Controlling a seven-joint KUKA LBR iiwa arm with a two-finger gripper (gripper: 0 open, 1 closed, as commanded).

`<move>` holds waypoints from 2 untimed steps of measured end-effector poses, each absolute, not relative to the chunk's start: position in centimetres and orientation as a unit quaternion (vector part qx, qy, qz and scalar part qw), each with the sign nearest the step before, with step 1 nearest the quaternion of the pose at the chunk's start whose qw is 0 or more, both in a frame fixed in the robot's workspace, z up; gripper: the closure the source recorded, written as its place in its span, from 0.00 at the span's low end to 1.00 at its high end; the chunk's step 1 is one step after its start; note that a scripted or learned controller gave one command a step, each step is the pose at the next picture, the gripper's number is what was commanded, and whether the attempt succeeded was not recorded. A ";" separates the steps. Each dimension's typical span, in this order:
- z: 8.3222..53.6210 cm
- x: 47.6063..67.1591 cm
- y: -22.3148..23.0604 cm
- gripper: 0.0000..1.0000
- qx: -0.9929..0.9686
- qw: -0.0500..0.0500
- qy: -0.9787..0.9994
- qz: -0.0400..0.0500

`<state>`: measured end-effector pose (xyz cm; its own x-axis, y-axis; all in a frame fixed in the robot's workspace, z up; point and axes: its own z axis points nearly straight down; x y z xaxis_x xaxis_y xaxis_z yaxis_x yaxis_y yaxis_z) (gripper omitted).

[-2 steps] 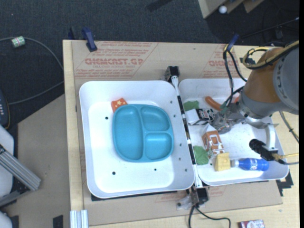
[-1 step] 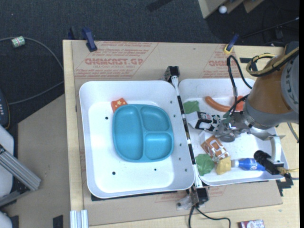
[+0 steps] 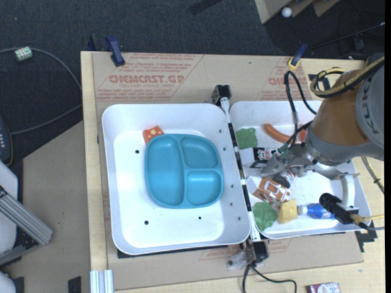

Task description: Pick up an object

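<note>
My gripper [image 3: 282, 171] hangs low in the right bin [image 3: 361, 191], seemingly just above an orange-and-white toy [image 3: 272, 191]; the blue divided plate [image 3: 183, 169] fills the left bin [image 3: 122, 163].

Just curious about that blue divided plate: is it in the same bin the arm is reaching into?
No, the blue divided plate lies in the left bin, while the gripper is over the right bin.

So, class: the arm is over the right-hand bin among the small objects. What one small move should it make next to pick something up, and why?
Probably a short straight descent. The gripper hangs in the right bin, just above the orange-and-white patterned item, and nothing shows between its fingers. The green piece and yellow block lie close below that item, so sideways drift risks nudging them.
</note>
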<state>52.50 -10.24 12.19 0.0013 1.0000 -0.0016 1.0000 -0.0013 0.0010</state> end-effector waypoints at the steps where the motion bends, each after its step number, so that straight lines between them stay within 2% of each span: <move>1: 8.4 58.9 -12.8 0.00 0.707 0.000 0.707 0.000; 2: 9.5 58.9 -12.8 1.00 0.706 0.001 0.708 0.000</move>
<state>58.93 -12.76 9.46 -0.0020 1.0000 -0.0018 1.0000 0.0020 0.0016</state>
